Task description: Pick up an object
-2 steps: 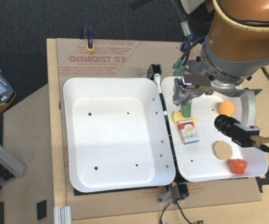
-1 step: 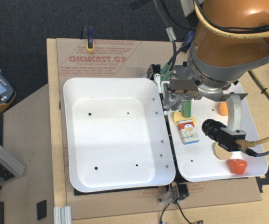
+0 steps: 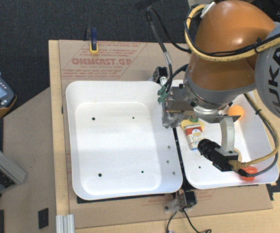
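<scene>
Two white bins (image 3: 76, 144) (image 3: 263, 171); one small printed packet (image 3: 194, 134); one orange ball (image 3: 235, 111).

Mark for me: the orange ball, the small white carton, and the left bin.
orange ball (image 3: 236, 112), camera view, on its visible rounded side beside the arm.
small white carton (image 3: 194, 135), camera view, on its printed top face in the right bin.
left bin (image 3: 111, 130), camera view, on its bare white floor.

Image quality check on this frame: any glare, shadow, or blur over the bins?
Camera view: sharp overall, no motion blur. The left bin floor is bright and nearly washed out, with a soft shadow band across its lower half. The arm looms large and hides much of the right bin, shading the small box beneath it. Highlight on the arm's orange band.
</scene>
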`<state>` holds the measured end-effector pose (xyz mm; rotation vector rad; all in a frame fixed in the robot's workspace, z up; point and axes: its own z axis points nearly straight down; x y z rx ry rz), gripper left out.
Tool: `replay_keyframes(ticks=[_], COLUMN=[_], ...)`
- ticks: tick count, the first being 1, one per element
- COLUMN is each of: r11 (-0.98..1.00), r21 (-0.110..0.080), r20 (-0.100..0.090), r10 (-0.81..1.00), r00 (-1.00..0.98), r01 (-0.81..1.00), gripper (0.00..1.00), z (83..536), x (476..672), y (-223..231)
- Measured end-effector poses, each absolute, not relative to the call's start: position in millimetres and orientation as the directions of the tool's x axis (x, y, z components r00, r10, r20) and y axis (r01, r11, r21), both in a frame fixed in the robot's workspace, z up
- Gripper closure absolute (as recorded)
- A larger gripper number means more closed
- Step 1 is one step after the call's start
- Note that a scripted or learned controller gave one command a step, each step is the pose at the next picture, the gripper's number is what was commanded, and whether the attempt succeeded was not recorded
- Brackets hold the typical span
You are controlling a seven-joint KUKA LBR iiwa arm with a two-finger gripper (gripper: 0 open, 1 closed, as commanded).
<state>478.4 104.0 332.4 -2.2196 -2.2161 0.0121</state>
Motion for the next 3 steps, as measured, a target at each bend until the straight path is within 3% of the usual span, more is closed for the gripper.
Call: replay_keyframes(ticks=[1,2,3], r11=[0.004,0.003,0.001], r21=[0.016,-0.015,0.007], r20=[0.005,-0.004,0.002], r10=[1.0,1.0,1.0], r00=[-0.004,-0.003,-0.001], r01=[1.0,1.0,1.0], gripper=[1.0,1.0,1.0], z=[460.2,326.5,381.3], x=[480.2,477.2,505.8], y=[125.4,162.6,164.0])
